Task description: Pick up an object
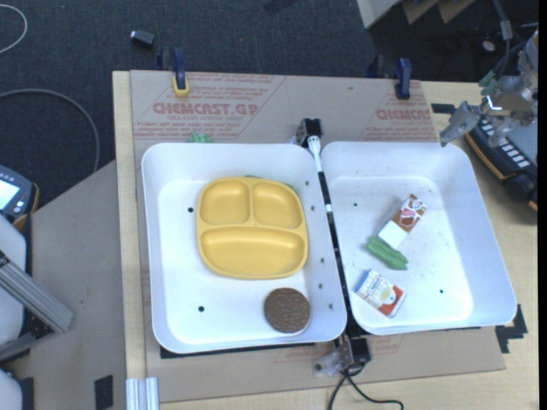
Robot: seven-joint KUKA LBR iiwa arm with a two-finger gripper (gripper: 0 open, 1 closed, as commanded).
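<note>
Gripper (504, 101) sits outside the right bin (479, 229) past its far right corner, finger state unreadable, while inside that bin lie a carton (405, 220), green pickle (387, 254) just beside it, and small box (379, 292) nearer.

Both bins (162, 229) look like smooth white plastic, a bit shiny. The yellow tray (252, 227) looks like smooth plastic too, more matt. The brown cookie (286, 309) looks rough and dull. The two small cartons (379, 292) look like shiny printed paper. The green pod (387, 253) looks smooth. The board (256, 105) under the bins looks like flat, matt brown cardboard.
</note>
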